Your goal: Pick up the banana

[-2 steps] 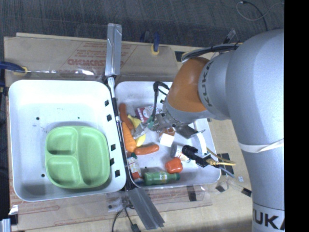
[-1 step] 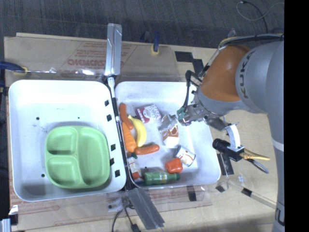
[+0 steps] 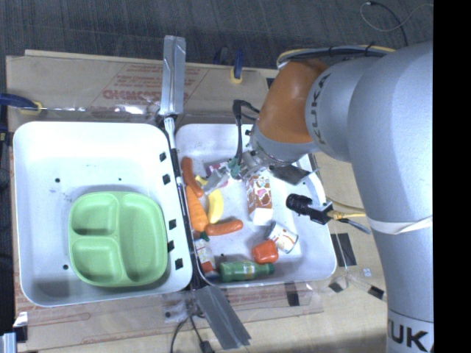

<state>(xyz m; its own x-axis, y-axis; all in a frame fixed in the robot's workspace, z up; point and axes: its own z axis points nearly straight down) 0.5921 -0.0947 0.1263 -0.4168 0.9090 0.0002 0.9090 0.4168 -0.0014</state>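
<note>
The banana lies left of centre in the right bin; it looks light, smooth and slippery, best pinched across its middle. A carrot and sausage crowd it. The gripper hangs just above-right, grip state unreadable.

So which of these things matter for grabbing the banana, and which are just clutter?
Job:
banana
gripper, above the right bin

Clutter:
carrot
two sausages
green bottle
red pepper
carton
green tray in the left bin
</note>
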